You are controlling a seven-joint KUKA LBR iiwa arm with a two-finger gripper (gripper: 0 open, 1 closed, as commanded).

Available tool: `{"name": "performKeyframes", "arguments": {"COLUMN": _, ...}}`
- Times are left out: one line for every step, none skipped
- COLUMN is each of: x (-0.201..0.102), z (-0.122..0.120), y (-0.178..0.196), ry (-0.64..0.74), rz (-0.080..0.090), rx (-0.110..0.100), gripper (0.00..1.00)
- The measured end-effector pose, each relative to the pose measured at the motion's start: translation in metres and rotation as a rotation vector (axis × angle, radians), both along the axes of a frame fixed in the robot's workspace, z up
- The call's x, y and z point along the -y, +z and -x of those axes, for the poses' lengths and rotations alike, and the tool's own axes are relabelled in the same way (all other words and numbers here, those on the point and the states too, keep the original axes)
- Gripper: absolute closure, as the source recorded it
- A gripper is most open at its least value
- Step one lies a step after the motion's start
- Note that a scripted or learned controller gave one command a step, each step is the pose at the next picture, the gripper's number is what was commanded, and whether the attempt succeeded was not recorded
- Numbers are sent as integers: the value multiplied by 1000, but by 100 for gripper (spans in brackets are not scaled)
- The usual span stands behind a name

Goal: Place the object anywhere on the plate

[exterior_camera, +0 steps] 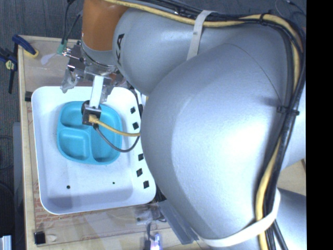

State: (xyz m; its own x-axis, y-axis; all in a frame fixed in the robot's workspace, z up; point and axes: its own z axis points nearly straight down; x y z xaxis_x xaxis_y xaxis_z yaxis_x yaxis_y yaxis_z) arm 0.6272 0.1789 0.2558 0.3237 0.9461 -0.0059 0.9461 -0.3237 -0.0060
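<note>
One white bin (78, 202) shows on the bench, and a blue divided plate (78, 139) lies flat inside it, toward 10 o'clock from the bin's middle. The gripper (73, 79) hangs at 12 o'clock from the plate, over the bin's far rim. Whether it is released or clenched cannot be told. The grey arm (218, 113) covers everything from 1 to 5 o'clock.

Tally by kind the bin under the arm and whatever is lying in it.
Blue plate: 1
White bin: 1
Total: 2
</note>
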Motion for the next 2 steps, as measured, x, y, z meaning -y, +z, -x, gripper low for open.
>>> {"name": "performKeyframes", "arguments": {"x": -40, "z": -19, "y": -99, "ry": -287, "rz": 3, "rx": -4, "gripper": 0}}
{"name": "performKeyframes", "arguments": {"x": 0, "z": -29, "y": -164, "ry": -586, "rz": -1, "rx": 1, "gripper": 0}}
